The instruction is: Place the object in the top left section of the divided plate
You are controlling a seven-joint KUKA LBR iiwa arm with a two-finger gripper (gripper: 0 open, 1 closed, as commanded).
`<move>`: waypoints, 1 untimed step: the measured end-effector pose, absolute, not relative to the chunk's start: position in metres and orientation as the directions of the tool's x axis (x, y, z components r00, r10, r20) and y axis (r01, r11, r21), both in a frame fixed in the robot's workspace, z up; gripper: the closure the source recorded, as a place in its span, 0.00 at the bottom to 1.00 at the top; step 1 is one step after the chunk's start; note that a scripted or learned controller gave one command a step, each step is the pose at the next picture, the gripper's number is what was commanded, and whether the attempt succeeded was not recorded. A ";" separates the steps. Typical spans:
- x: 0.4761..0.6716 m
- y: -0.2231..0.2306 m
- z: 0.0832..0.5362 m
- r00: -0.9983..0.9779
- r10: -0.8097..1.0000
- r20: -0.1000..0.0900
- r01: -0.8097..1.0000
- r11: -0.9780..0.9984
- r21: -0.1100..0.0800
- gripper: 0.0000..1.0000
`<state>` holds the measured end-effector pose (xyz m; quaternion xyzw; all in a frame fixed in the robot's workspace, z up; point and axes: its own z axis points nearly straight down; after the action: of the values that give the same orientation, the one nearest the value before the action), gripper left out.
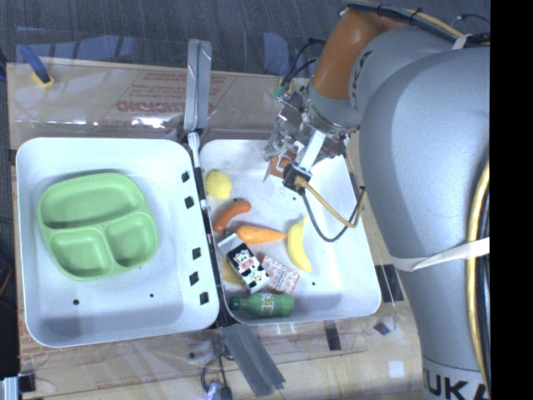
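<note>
Toward the upper middle of the frame, I saw the gripper (281,167) hanging over the top edge of the right bin (350,286); I could not tell how it stood or whether it had hold of anything. Below it lay a lemon (219,184), a sausage (231,214), a carrot (261,235), a banana (298,246), a green bottle (264,305) and some small packets (260,271). At the left of the frame, the green divided plate (97,223) sat in the left bin (50,315).
</note>
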<state>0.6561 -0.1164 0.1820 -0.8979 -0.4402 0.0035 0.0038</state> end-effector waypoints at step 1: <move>0.618 -0.025 0.191 0.557 0.831 -0.002 0.831 -0.557 -0.006 1.00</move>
<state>0.6177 -0.0248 0.1907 -0.8823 -0.4707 0.0024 0.0019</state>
